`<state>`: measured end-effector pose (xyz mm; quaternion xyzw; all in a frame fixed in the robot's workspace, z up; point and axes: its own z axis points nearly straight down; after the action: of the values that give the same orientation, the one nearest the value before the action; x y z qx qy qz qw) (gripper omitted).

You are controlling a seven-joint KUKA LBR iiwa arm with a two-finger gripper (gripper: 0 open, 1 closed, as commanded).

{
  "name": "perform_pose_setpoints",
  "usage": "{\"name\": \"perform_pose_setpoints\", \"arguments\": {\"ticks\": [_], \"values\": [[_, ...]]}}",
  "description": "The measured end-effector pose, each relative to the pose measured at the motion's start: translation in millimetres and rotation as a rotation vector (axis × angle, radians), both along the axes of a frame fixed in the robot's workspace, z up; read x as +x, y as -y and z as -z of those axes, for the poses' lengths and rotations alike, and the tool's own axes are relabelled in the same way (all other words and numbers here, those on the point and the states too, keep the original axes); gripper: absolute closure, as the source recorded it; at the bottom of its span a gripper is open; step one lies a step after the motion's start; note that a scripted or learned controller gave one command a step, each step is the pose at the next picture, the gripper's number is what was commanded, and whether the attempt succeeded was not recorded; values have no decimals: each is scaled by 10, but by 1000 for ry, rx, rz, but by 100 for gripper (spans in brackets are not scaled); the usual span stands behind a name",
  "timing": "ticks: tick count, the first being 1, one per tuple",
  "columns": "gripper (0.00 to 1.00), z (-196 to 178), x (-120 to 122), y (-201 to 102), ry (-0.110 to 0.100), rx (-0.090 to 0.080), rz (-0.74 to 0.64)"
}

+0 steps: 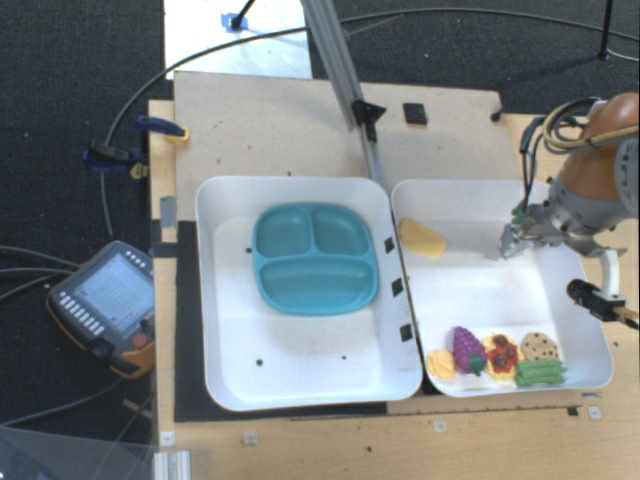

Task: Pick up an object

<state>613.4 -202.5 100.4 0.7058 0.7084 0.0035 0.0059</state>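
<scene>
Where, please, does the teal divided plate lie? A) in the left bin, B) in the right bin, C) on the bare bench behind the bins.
A: the teal divided plate rests inside the left bin, while the toy foods sit in the right bin.

Bright, even light from overhead, and both white bins (300,368) come up close to washed out, their inner walls nearly blending into their floors. Shadows are soft and short: a faint one sits under the teal plate (315,258). The dark carpet (70,48) swallows detail. Focus is fair but grainy, and the small toy foods (495,356) at the right bin's near edge look smeared.
</scene>
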Motion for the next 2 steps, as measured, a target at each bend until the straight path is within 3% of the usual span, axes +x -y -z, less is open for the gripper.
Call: {"name": "perform_pose_setpoints", "arguments": {"ticks": [2], "values": [[100,-951,-91,-55,-6,2,-2]]}}
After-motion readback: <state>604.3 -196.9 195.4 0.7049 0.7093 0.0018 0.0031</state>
